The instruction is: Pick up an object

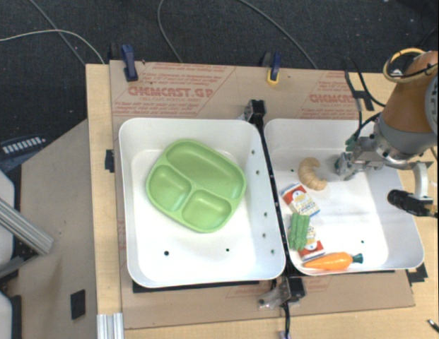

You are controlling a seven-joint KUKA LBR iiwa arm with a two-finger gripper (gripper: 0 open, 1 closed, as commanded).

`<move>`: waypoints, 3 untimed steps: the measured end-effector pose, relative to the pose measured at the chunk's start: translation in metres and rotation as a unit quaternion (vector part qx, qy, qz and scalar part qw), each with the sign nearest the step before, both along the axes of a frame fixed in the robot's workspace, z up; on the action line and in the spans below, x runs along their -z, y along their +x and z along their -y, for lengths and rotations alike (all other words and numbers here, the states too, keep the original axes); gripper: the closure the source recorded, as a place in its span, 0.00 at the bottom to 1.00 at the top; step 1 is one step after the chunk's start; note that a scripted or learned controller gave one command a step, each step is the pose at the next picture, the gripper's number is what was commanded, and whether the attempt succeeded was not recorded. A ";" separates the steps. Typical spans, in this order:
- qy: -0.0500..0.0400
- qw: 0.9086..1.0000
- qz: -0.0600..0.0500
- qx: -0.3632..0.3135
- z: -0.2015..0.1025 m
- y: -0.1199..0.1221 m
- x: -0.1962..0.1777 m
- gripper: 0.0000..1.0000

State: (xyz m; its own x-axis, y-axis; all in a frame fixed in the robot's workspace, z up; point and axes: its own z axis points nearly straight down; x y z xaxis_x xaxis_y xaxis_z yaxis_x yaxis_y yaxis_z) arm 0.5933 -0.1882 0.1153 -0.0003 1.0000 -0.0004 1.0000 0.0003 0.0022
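Note:
In the right bin (375, 210) lie a tan croissant-shaped piece (312, 174), a red and white carton (300, 200), a green ridged piece (299, 230) and an orange carrot (331, 261) near the front rim. My gripper (348, 164) hangs low over the bin's back part, just right of the tan piece, with nothing seen between its fingers. The arm's orange band (406, 108) rises above it at the right.
The left bin (145, 260) holds a light green divided plate (196, 185). A black clamp (256, 110) sits at the back where the bins meet. Blue and yellow clips (129, 62) pin the cardboard's back edge. Cables run over the dark floor behind.

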 end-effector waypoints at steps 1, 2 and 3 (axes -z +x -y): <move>-0.001 1.000 0.002 0.000 0.008 0.005 -0.059 1.00; 0.000 1.000 0.002 0.000 0.008 0.006 -0.112 1.00; 0.000 1.000 0.000 0.000 0.008 0.007 -0.131 1.00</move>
